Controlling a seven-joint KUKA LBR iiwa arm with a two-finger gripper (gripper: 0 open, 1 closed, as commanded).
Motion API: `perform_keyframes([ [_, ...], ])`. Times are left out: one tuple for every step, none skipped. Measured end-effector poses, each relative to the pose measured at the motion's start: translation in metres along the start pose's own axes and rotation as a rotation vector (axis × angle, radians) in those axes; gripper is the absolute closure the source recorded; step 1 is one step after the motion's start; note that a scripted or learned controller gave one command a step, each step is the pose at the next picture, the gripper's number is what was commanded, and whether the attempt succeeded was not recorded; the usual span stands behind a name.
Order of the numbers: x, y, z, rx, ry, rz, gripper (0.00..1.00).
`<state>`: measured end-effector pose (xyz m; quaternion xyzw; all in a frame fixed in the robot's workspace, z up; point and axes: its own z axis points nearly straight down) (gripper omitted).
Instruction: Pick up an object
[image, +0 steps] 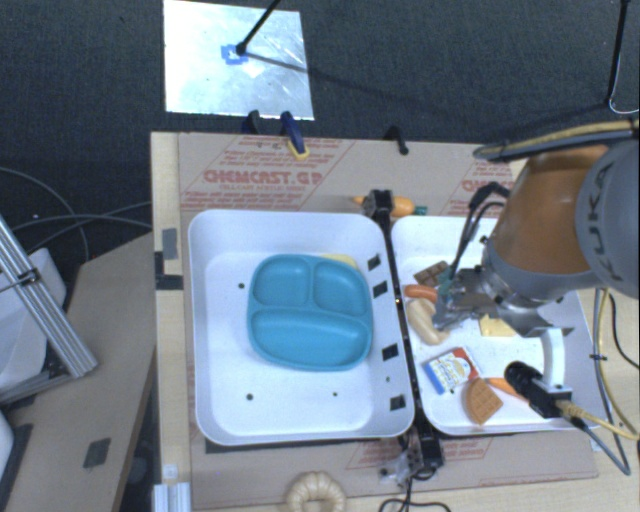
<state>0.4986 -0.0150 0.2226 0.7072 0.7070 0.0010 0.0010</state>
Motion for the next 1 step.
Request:
perform_keyframes([
  [0.0131, -0.009, 0.0069, 0.003, 0.001, -0.005, 1.0],
])
